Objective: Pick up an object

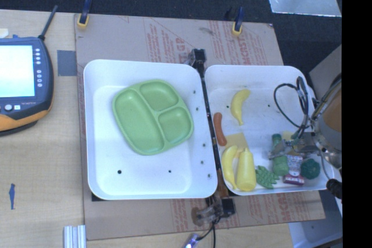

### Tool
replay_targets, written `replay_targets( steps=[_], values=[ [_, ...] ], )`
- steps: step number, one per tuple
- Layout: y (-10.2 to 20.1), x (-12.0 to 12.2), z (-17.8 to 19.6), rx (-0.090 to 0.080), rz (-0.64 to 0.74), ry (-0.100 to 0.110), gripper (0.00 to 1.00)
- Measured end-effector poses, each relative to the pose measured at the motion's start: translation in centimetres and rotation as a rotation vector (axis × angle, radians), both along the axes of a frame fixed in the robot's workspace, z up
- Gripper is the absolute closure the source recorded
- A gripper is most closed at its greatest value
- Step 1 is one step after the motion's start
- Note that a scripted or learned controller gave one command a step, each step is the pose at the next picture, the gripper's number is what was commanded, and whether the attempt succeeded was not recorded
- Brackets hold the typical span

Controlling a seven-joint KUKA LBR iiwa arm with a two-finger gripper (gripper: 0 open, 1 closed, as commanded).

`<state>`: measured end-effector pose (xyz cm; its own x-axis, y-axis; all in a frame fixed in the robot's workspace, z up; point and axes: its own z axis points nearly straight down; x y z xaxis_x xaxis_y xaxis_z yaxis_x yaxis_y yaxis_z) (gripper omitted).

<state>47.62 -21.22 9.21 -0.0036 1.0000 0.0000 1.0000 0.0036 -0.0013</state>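
- Worktop point(40, 183): pale wood, overlaid by a brown cardboard sheet point(174, 38) on which two shallow white bins are set side by side.
- Left bin point(96, 174): occupied by a green divided plate point(152, 117), laid flat and slightly turned, near the bin's middle.
- Right bin point(256, 75): stocked with several small things. A yellow banana point(239, 104) is lying apart in the upper middle; a thin red sausage point(219, 128) is placed along the left wall; a yellow bottle point(245, 169) and a second curved yellow piece point(229, 163) are touching each other at the lower left.
- Clutter at the right bin's lower right: a green leafy toy point(267, 176), a dark green round thing point(310, 168) and a red-and-white packet point(294, 179) are crowded together; finer identities cannot be told.
- Tool point(296, 145): placed low over that clutter, reached in from the right beneath a black cable loop point(289, 103). Whether it is open or closed cannot be told, and nothing is seen gripped.
- Handheld control pad point(20, 81): rested on the worktop, well apart from both bins.
- Step in hand, as judged: the descent onto a candidate in the crowded corner; no pick is yet completed.
- Next move, as judged: a closing on a single piece and a straight lift are called for; neighbouring pieces may be dragged or the grip missed.
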Motion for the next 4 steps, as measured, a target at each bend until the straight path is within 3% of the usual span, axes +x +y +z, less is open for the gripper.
replay_targets(
  steps=[1, 2, 4],
  values=[
    [0.1, 5.2, 0.0, 0.0, 0.002, 0.001, 0.0],
    [0.0, 5.2, 1.0, -0.001, 0.005, 0.003, 1.0],
    [-0.2, 5.2, 3.0, -0.004, 0.008, 0.005, 1.0]
  ],
)
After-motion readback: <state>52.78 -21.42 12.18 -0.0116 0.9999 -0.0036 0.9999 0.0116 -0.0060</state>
